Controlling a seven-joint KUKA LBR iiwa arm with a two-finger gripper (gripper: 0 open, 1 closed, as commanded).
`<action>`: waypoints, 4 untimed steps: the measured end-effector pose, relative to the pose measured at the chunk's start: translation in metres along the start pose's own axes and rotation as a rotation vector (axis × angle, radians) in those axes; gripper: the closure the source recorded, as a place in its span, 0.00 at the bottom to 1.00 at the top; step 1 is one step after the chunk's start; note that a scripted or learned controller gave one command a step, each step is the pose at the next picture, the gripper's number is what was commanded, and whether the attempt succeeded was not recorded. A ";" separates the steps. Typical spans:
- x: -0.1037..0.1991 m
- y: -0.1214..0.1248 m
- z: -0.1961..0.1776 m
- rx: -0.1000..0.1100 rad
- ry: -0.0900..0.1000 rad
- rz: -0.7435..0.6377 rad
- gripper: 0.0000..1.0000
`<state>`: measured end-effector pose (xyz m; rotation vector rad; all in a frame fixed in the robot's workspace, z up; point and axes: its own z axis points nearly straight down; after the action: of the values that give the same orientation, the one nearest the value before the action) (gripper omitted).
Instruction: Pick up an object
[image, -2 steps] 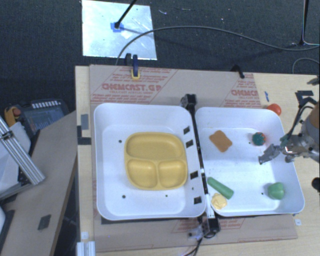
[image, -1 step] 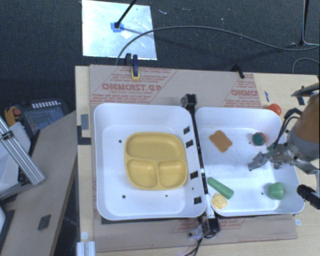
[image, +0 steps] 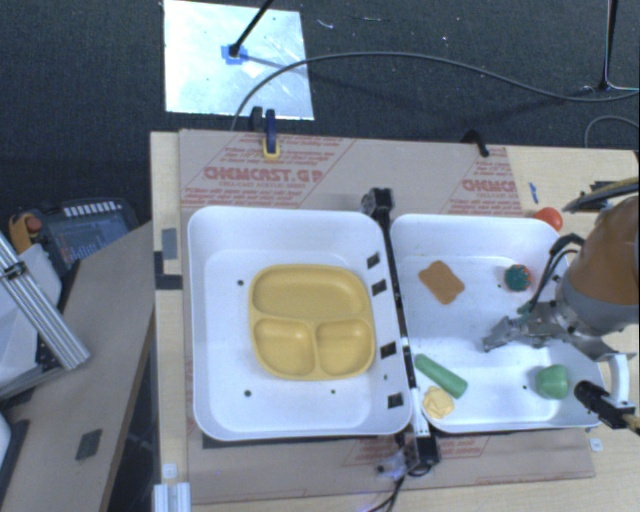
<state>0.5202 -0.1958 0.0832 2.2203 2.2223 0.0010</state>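
Observation:
The right bin (image: 470, 232) holds several small objects: a flat brown piece (image: 441, 281), a small teal ball (image: 516, 277), a green cylinder (image: 441, 376), a yellow lump (image: 437, 402) and a rounded green object (image: 552, 380). My gripper (image: 505, 336) hangs low over the bin's right half. It is between the teal ball and the rounded green object, and apart from both. Nothing shows in its grasp. The arm's orange band (image: 612, 262) is at the right edge.
The left bin (image: 215, 300) holds a yellow divided plate (image: 309, 320). A black divider (image: 393, 300) runs between the bins. A small red object (image: 547, 216) lies outside the right bin's far right corner. Cables cross the dark floor behind the bench.

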 end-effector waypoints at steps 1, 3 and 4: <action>-0.001 0.001 -0.012 -0.003 -0.002 0.000 1.00; -0.008 0.000 -0.101 -0.006 -0.003 -0.002 1.00; -0.010 -0.007 -0.162 -0.007 -0.004 -0.003 1.00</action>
<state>0.5136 -0.2059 0.2452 2.2115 2.2200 0.0053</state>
